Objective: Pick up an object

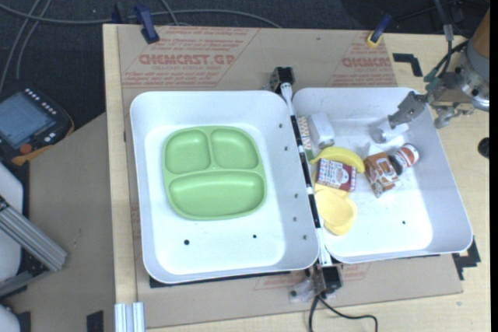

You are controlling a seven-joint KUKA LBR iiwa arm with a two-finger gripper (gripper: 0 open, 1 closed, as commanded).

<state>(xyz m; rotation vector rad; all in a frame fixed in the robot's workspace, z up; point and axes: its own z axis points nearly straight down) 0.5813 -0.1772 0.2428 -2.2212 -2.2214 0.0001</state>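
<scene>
1. Objects for picking lie in the right bin (436,233): a brown can (387,169) on its side near the middle, a yellow banana (342,158), a small red packet (335,176) touching the banana, a pale yellow piece (336,212) just below the packet, and a white box (317,128) against the bin's left wall.

2. From the camera view, the gripper (424,111) hangs at the upper right corner of the right bin, above the can and apart from it. One grey finger (405,110) slants down and to the left; nothing sits between the fingers, so it carries nothing. Whether the fingers stand spread or closed cannot be told from this angle.

3. A green divided plate (214,172) rests in the middle of the left bin (148,167), well apart from the gripper.

4. Progress, as a judgement: the pick is not yet made. Every item rests on a bin floor. What remains is to settle over one item, most likely the can since it lies nearest, descend, close on it and lift it.
</scene>
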